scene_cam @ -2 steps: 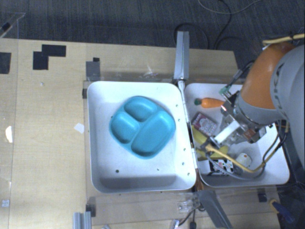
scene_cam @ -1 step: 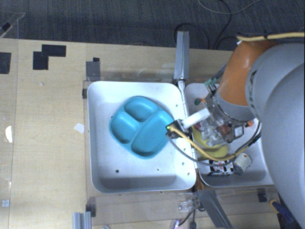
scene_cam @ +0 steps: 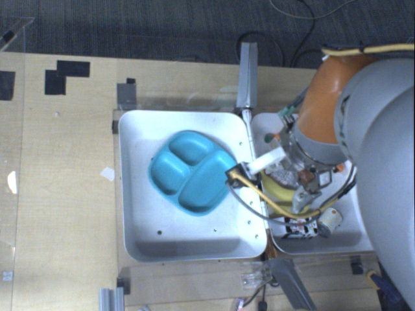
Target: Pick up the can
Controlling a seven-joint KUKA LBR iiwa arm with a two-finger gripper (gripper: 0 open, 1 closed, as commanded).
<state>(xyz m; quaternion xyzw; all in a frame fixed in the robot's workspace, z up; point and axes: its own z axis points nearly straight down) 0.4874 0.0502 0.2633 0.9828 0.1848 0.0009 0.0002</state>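
The arm's wrist [scene_cam: 324, 118], grey with an orange band, hangs over the right bin [scene_cam: 324, 243] and covers most of it. My gripper [scene_cam: 302, 196] reaches down into that bin, right beside a yellow banana [scene_cam: 279, 191]. A small pale cylinder [scene_cam: 331, 219] with a round end lies just right of the gripper near the bin's front; it may be the can. A crinkled silvery thing [scene_cam: 283, 173] shows under the wrist, partly hidden. I see nothing clearly held.
A blue divided plate [scene_cam: 192, 171] lies in the left bin [scene_cam: 139, 238], its edge near the wall between the bins. A small green and orange item [scene_cam: 270, 137] sits at the right bin's back left. Yellow and black cables [scene_cam: 249, 190] loop over the divider.
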